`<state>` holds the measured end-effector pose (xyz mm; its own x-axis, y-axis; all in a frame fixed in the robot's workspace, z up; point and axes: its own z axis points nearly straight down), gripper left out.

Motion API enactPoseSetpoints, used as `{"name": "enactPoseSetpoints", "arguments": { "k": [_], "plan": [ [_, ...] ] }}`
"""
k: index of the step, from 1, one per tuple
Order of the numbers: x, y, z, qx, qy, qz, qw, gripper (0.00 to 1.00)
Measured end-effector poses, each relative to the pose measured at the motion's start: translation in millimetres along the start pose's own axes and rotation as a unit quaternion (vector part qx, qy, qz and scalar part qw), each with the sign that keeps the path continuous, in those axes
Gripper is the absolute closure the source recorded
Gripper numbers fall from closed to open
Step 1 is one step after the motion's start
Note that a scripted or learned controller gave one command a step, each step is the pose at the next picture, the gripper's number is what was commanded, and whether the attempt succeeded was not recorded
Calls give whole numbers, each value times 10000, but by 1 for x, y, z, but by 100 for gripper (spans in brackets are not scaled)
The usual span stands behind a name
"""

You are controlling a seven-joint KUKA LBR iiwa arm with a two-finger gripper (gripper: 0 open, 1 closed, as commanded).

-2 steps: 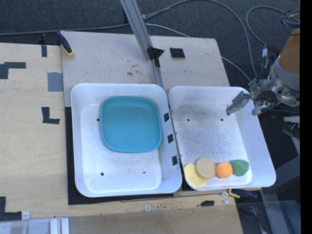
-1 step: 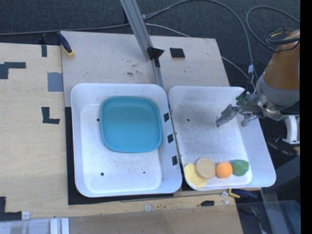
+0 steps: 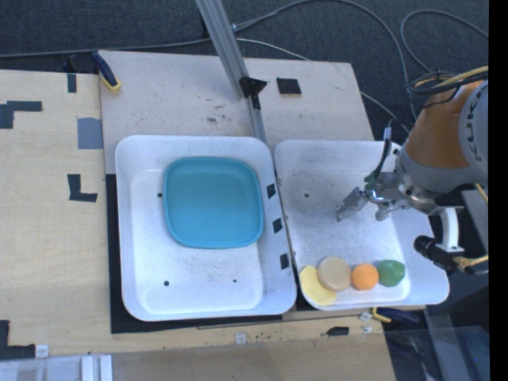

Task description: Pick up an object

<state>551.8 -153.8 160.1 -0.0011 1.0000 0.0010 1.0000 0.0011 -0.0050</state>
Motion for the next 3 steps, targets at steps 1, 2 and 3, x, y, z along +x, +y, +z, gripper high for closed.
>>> {"name": "enactPoseSetpoints", "arguments": {
  "k": [1,2,3],
  "plan": [
    [8,-7,50,1,0,1,10000,0],
    [8,-6,38,-18,-5,-1,10000,100],
    [11,-7,-24,-48,-9,1,10000,100]
  ]
}}
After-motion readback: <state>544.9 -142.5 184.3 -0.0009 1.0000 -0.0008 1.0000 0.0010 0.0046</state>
